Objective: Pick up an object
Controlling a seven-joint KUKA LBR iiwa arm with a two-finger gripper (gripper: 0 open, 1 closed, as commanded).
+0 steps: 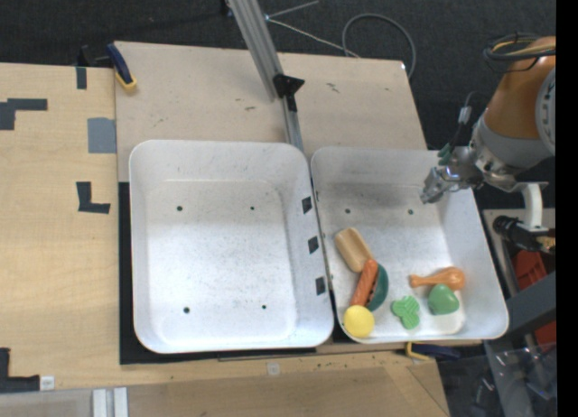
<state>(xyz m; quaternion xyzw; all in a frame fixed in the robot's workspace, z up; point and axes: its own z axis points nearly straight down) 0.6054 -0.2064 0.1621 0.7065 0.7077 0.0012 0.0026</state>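
Observation:
The right bin [379,176] holds several toy foods in its near half: a tan bread roll [353,247], an orange carrot [365,282] lying on a dark green piece [379,289], a yellow lemon [358,320], a light green piece [406,310], a green pepper [442,300] and an orange drumstick [439,277]. My gripper [433,186] hangs over the bin's far right part, well above and behind the toys. Nothing shows between its fingers.
The left bin [217,244] lies beside the right one. A metal pole [257,32] slants down to the divide between the bins. Cables lie behind the bench, and a blue-and-yellow clamp [121,66] sits at the far left corner.

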